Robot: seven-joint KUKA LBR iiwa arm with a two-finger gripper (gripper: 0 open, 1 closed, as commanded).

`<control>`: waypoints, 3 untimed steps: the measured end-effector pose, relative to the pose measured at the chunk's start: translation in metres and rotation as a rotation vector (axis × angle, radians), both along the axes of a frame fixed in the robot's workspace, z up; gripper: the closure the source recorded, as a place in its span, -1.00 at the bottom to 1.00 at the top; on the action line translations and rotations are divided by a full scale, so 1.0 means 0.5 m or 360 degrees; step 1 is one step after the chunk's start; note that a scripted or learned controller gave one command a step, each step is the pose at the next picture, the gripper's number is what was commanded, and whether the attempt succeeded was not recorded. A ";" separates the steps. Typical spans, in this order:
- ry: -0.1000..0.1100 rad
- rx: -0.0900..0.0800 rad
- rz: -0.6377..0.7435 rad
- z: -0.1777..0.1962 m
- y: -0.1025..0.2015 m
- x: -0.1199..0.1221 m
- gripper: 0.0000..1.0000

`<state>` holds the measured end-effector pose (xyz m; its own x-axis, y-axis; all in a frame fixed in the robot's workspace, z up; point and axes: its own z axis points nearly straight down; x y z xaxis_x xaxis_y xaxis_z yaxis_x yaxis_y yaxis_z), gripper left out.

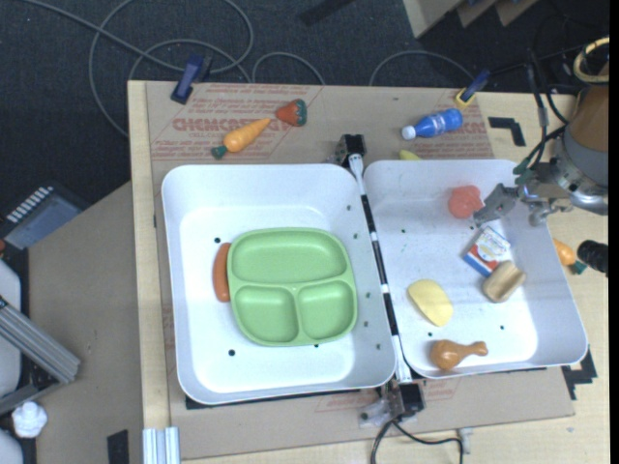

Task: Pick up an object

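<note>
My gripper (515, 207) hangs over the right bin (542, 341) near its upper right side. Its two fingers stand apart, open, with nothing between them. Just left of it lies a red lump (465, 200). Below it sits a small blue and white carton (486, 249), with a tan bread-like piece (504, 282) touching the carton's lower right. Further down are a yellow oval piece (430, 301) and an orange drumstick (456, 353).
The left bin (193, 356) holds a green divided plate (290, 285) with an orange sausage (222, 271) partly under its left edge. On the bench behind the bins lie a carrot (247, 133), a strawberry (292, 113) and a blue bottle (435, 124).
</note>
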<state>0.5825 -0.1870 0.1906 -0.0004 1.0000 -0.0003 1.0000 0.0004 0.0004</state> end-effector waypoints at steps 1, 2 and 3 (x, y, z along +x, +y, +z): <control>-0.0007 0.0012 0.0005 -0.205 -0.066 -0.007 -1.00; 0.0001 0.0000 -0.0002 -0.212 -0.034 -0.100 -1.00; 0.0004 0.0004 0.0000 -0.213 0.028 -0.130 -1.00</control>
<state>0.5173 -0.1728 0.0843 -0.0004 1.0000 0.0020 1.0000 0.0004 -0.0022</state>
